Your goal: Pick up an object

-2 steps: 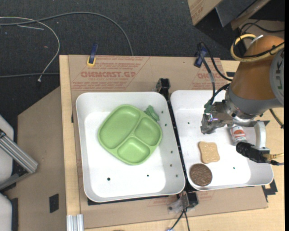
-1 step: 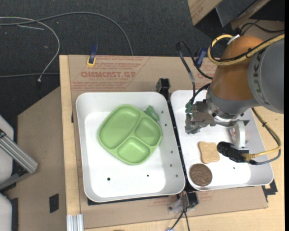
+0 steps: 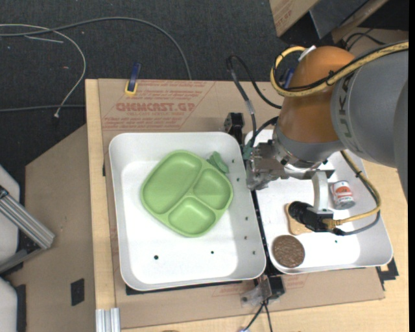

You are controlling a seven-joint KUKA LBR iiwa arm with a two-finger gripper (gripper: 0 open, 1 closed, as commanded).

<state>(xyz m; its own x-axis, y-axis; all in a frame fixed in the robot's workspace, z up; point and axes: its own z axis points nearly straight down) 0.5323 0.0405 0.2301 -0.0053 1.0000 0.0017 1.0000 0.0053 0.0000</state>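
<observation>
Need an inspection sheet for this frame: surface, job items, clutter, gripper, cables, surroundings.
Surface: left bin and right bin side by side on a printed cardboard sheet.
Job's things: green plate and a small green piece at its far right edge, in the left bin; brown disc and small can in the right bin.
Clutter: blue clip on the sheet's far edge.
Gripper: gripper low over the seam between the bins; no hold visible.
Cables: grey cables loose on the floor; black cable across the sheet toward the bins.
Surroundings: dark floor, metal rail at left, box at top right.
</observation>
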